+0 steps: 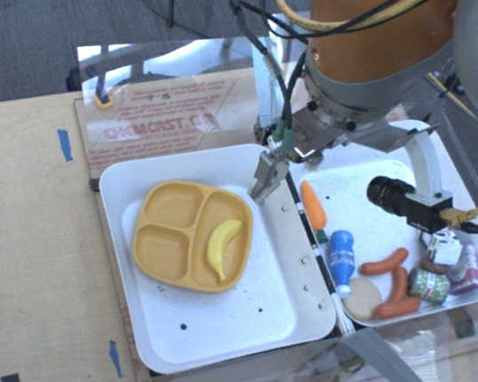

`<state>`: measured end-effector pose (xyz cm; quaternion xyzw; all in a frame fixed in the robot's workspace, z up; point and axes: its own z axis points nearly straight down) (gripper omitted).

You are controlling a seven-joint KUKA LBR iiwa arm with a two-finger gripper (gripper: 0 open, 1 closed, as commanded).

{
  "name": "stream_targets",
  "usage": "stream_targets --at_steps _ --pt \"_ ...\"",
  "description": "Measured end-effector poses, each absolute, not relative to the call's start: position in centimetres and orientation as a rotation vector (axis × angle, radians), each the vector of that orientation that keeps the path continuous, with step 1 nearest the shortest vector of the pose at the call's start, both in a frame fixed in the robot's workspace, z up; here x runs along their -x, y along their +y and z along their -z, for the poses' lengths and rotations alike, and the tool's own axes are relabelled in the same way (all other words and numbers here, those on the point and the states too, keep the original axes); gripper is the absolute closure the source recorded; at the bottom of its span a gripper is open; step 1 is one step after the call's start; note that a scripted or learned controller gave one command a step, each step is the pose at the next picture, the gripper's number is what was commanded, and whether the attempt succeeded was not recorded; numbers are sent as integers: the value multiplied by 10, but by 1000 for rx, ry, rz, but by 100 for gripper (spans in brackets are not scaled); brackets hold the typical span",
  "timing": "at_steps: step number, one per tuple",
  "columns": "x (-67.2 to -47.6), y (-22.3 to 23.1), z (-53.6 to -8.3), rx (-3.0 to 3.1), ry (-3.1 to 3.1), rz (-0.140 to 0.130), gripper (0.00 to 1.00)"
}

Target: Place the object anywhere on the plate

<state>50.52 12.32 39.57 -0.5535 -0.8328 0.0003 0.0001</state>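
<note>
We see the banana (222, 247) already lying in the yellow plate's (163, 208) right compartment. Our claw (266, 178) hangs released just right of the plate; we should lift clear without nudging it.

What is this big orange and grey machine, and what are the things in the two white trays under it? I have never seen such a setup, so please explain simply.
The machine is a robot arm, grey with an orange band, reaching in from the right. The single camera is fixed above the bench and looks down at a slant. At the arm's end is a two-finger gripper, hanging over the edge where the two bins meet; I see nothing between its fingers.

The left bin holds a yellow plate with three compartments, and a toy banana already lies in the right compartment.

The right bin holds toy food: a carrot, a blue bottle, some sausages, a round cookie-like piece and a few small packets I cannot identify.
</note>
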Motion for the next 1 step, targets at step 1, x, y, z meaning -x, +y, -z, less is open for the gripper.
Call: stream_targets --at_steps 1 --pt "-479 104 -262 1868 -2525 -1 0"
